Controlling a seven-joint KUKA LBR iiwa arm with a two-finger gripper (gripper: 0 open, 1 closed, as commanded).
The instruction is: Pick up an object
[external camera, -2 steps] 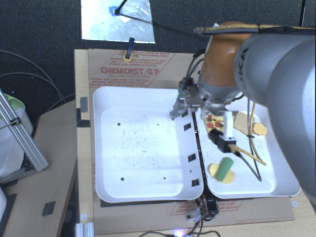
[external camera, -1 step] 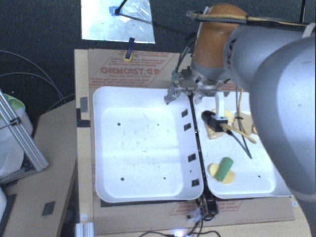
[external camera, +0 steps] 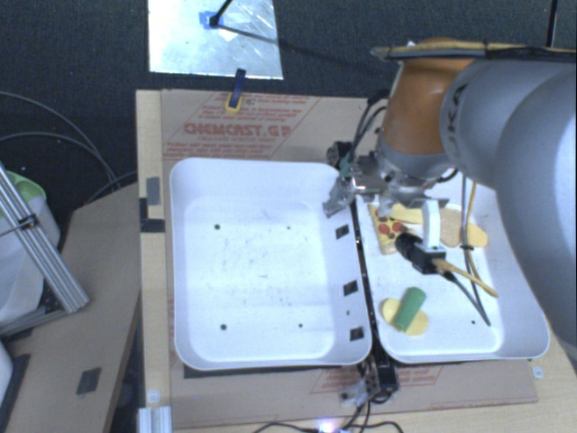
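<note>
My gripper (external camera: pixel 353 190) hangs low over the far-left corner of the right bin (external camera: pixel 518 336), close to the wall it shares with the left bin (external camera: pixel 194 269). The grey arm with its orange band covers much of the right bin's far half. A green cylinder (external camera: pixel 412 306) lies in the near left part of the right bin, resting on a flat yellow piece (external camera: pixel 393 313). A yellow piece with red spots (external camera: pixel 389 232) lies just below the gripper. Another yellow piece (external camera: pixel 474 235) and thin wooden sticks (external camera: pixel 471 278) lie further right.
Both white bins sit on a cardboard sheet (external camera: pixel 243 126) on the bench. A shiny metal plate (external camera: pixel 215 25) lies beyond it. At the far left stands a slanted metal rail (external camera: pixel 41 246).
</note>
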